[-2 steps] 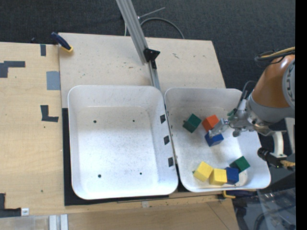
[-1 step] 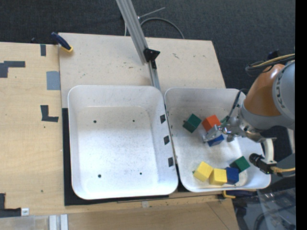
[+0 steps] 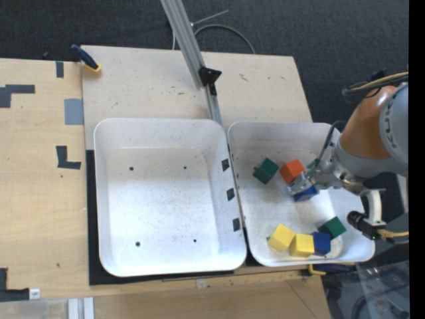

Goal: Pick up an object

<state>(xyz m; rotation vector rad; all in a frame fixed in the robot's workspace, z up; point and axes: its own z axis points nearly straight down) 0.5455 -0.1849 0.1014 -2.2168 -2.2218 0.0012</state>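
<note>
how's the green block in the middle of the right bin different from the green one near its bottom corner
The upper green block stands alone on bare floor of the right bin; the lower green block sits close beside a blue block. The upper one looks slightly larger. Both are dark green cubes.

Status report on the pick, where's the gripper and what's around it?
Gripper low in right bin, at blue block and orange block; grasp not confirmed. Green block left of them. Yellow blocks near front wall.

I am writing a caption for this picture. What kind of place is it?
Probably a robotics lab or test bench. A robot arm reaches over two white bins on a wooden bench, and small coloured blocks, such as the yellow block, lie in the right bin, likely for grasping trials.
</note>
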